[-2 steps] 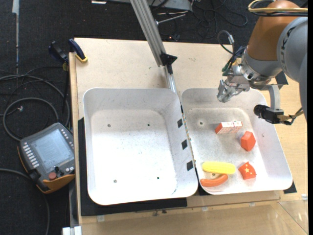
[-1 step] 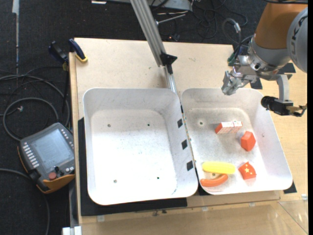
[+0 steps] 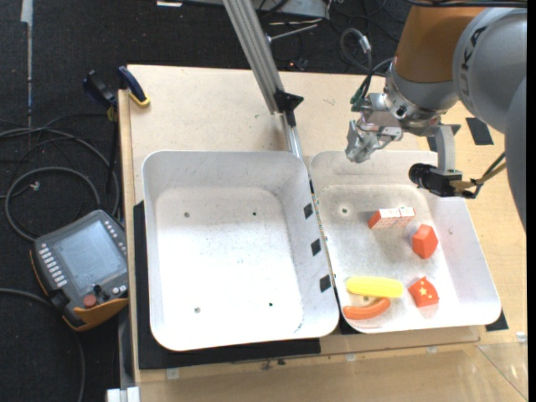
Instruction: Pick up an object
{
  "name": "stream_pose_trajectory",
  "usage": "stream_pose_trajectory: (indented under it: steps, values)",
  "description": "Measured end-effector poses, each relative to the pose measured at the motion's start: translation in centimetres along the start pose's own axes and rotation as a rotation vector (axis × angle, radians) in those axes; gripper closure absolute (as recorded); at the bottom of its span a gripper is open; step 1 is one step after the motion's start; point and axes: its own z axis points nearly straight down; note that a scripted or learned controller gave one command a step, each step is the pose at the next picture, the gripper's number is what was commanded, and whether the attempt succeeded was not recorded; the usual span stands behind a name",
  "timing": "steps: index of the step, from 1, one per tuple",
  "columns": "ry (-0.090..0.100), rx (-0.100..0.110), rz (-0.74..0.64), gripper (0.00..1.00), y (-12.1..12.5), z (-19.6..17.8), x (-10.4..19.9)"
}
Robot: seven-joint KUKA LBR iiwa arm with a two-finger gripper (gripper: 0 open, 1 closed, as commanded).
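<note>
Poised above the right bin's far edge, nothing yet in hand.

Gripper [image 3: 363, 147] hanging over the far rim of the right bin [image 3: 477, 258], whether released or clenched impossible to tell. Red-and-white box [image 3: 391, 218], orange block [image 3: 425, 241], yellow piece [image 3: 374, 287] and red cube [image 3: 424, 292] lying toward the near right corner. Best approached straight down, centred on one isolated piece.

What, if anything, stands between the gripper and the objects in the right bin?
Nothing visible does. The gripper is above the right bin's far edge, and the box, orange block, banana and red block lie uncovered below it.
</note>
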Motion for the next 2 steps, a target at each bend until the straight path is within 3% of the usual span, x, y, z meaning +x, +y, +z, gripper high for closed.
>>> stream_pose_trajectory:
  steps: [2]
  values:
    - [-0.001,0.003,0.000,1.00,0.9,2.1,11.6]
